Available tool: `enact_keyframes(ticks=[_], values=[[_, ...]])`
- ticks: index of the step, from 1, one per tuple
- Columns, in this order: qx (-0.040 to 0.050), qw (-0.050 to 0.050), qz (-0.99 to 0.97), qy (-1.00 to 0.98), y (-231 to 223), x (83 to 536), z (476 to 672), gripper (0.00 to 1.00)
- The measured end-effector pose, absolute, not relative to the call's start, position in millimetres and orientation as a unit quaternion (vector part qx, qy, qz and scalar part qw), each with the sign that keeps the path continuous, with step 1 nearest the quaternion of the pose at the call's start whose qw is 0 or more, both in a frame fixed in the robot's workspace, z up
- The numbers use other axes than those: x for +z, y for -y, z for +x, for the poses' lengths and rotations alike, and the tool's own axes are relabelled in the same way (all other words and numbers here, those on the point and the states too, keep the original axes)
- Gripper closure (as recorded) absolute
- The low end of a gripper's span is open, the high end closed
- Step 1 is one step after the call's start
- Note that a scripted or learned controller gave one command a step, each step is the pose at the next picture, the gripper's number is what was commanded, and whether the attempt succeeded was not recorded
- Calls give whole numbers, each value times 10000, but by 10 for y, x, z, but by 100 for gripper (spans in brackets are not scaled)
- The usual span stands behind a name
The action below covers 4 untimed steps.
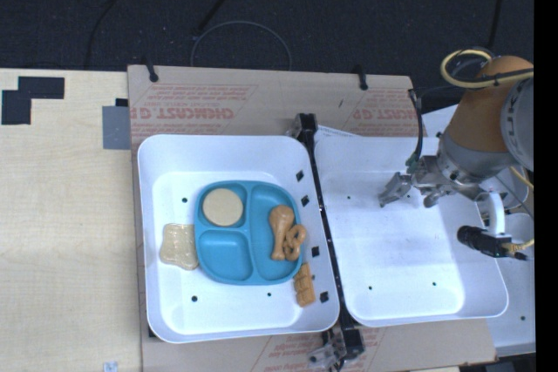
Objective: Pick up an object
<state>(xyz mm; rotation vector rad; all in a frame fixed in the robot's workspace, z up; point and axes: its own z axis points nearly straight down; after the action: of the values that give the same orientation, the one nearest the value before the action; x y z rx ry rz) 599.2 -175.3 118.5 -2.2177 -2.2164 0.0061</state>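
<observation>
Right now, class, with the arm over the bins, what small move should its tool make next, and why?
Probably travel left across the black divider toward the left white bin. The tool hangs over the right white bin, while every pickable item lies left: the blue three-part plastic plate, the tan round disc, the brown pretzel-shaped piece and the pale cracker-like piece.

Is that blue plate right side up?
Yes. The blue plate lies flat with its compartments facing up, a round cracker in one.
</observation>
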Motion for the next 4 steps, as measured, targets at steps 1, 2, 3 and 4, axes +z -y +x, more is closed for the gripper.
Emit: enact_keyframes(ticks=[1, 2, 3, 4], values=[[12, 17, -7079, 7063, 1762, 1320, 5998, 100], [-2, -8, -7079, 7064, 1845, 1885, 5955, 100], [-3, -6, -7067, 7076, 1852, 2226, 5960, 100], [3, 19, -7054, 7088, 1239, 2207, 6025, 100]])
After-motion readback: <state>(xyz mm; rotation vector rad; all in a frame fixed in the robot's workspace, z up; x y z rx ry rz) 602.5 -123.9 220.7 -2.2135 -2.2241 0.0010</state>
